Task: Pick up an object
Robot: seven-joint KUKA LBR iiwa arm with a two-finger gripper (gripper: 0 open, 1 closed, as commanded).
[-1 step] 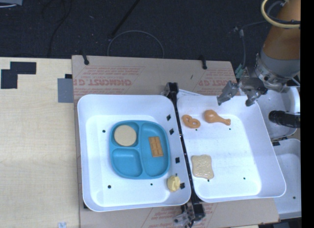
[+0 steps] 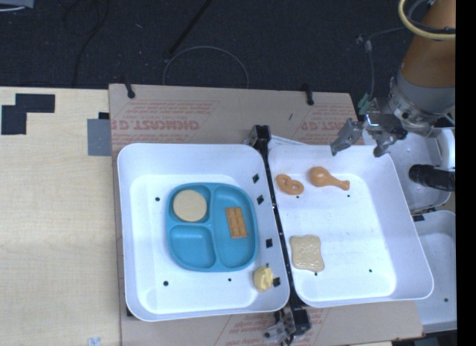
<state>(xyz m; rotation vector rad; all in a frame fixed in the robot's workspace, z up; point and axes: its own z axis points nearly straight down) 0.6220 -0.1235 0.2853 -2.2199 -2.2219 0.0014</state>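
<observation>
Nearest the camera, low in the left bin (image 2: 141,188): a yellow lump (image 2: 263,277) by the divider, below a blue sectioned tray (image 2: 195,251) carrying a round cracker (image 2: 189,204) and a waffle stick (image 2: 236,222). In the right bin (image 2: 401,263): a toy drumstick (image 2: 328,179), long axis left to right, thin end pointing right; a pretzel (image 2: 289,184) just left of it; a pale toast slice (image 2: 306,252) lower down, well apart, bare floor between. Tool (image 2: 367,141) over the right bin's far rim, fingers spread, gripping nothing.
</observation>
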